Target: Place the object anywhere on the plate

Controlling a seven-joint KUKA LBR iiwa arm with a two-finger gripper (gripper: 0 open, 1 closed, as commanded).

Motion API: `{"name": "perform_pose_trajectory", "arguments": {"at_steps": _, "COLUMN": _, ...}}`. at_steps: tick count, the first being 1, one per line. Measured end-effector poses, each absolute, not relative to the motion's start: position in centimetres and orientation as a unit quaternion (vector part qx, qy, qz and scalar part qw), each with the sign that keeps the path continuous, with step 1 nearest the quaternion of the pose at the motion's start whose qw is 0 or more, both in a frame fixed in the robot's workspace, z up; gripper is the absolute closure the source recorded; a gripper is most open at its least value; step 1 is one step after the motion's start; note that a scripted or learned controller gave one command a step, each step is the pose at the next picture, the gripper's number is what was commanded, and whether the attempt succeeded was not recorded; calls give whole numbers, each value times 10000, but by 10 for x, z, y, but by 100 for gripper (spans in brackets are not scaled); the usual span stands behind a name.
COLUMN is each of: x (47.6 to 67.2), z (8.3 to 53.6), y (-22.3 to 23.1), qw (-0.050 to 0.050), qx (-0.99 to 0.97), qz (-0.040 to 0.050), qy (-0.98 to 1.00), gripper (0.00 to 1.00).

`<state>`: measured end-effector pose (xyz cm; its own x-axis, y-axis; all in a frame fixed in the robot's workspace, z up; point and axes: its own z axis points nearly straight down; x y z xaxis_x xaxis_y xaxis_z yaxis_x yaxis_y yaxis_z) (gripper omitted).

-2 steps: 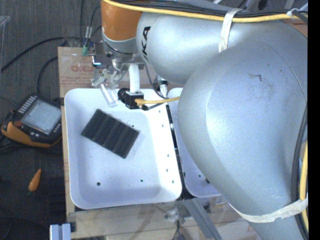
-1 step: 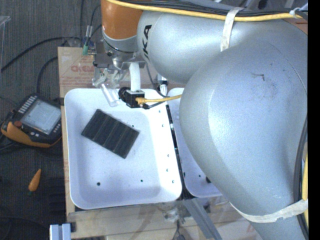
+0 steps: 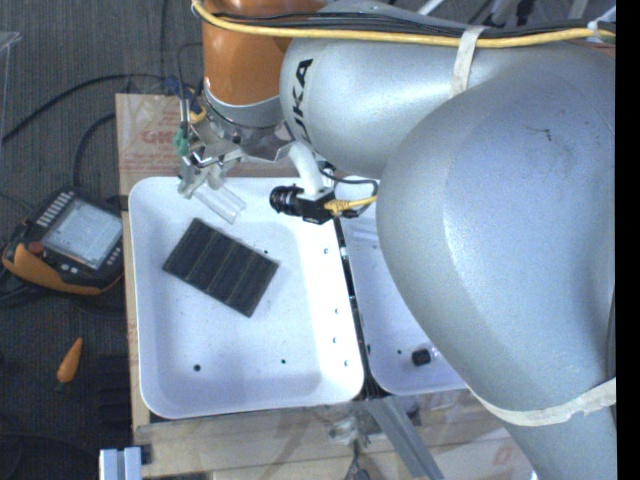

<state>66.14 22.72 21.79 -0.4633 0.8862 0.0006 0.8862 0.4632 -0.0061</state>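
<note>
The arm (image 3: 480,168) takes up most of my view, coming in from the right and crossing over the right bin (image 3: 385,318), with its orange band (image 3: 245,43) sitting above the far edge of the left bin (image 3: 240,388).

In that left bin lies a dark ribbed plate (image 3: 221,266), flat on the white floor, a little toward the far-left part of the bin. Its long axis runs on a slant, from the far-left corner side down toward the near-right.

The hand (image 3: 203,181) hangs at the bin's far-left corner, just beside the plate's far end. Right below it I see a small clear, pale piece (image 3: 222,200), which I take to be the object. It seems to lie between the hand and the plate's far corner, very near both. I cannot tell whether it touches the fingers or rests on the bin floor.

How wide the hand stands, I cannot tell; the parts there are too small and glare-washed.

My judgement: the plate lies toward the near-right of the hand, so the coming move is short.
</note>
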Motion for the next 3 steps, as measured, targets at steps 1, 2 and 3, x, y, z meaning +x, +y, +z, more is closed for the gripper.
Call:
{"name": "perform_pose_trajectory", "arguments": {"at_steps": 1, "x": 661, "z": 223, "y": 228, "qw": 42, "qx": -5183, "qz": 39, "qy": -8552, "gripper": 100}}
{"name": "perform_pose_trajectory", "arguments": {"at_steps": 2, "x": 661, "z": 229, "y": 228, "qw": 67, "qx": -5186, "qz": 54, "qy": -8550, "gripper": 100}}
{"name": "perform_pose_trajectory", "arguments": {"at_steps": 3, "x": 661, "z": 234, "y": 228, "qw": 93, "qx": -5188, "qz": 71, "qy": -8548, "gripper": 100}}
